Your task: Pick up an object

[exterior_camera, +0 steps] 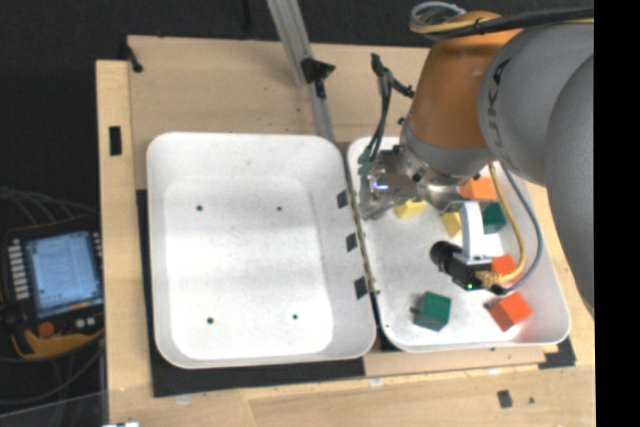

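Dark lettering runs along the grey casing of the arm point(540, 115), up and to the right of the gripper point(380, 193). It is skewed and partly cut off, so it cannot be read. Far to the left of the gripper and somewhat lower, a handheld screen point(60, 270) glows pale blue, with writing too small to make out.

The gripper sits low over the right bin point(470, 340), close to the seam where that bin meets the left bin point(250, 245). The wrist and its hardware cover the tip, so whether it is open or closed cannot be told.

The nearest thing to pick up is a yellow block point(408, 209), just to the right of the gripper and slightly lower. It is very near the gripper, though whether the two touch cannot be told. Further right is a second yellow piece point(452, 221), partly covered by the robot's hardware. Beyond that piece is a green block point(492, 215), with an orange block point(483, 187) just above it, tucked under the wrist.

Below the gripper and to its right, well apart from it, a dark green block point(432, 311) lies alone on the white floor. Still further right, at about the same height, is an orange-red block point(510, 311).
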You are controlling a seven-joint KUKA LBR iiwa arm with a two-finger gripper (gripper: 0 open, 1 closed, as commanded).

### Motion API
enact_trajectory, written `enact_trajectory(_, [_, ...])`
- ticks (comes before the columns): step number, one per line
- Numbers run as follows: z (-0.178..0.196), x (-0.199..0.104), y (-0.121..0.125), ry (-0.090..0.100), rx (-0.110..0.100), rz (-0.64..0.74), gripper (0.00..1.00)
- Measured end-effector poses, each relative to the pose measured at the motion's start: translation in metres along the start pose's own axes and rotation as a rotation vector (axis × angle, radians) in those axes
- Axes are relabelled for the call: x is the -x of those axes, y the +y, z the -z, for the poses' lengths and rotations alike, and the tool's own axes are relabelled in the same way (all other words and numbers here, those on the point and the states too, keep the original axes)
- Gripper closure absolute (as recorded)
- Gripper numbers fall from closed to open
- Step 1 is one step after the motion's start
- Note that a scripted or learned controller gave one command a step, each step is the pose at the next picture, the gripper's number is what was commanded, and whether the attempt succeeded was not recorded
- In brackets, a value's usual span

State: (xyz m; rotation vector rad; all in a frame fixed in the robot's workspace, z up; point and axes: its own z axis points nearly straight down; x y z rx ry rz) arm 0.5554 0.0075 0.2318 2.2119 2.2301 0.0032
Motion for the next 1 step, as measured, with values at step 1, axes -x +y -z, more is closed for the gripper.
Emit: enact_trajectory(1, [-0.0021,-0.0518,0.0162,0.000,0.000,0.000,1.00])
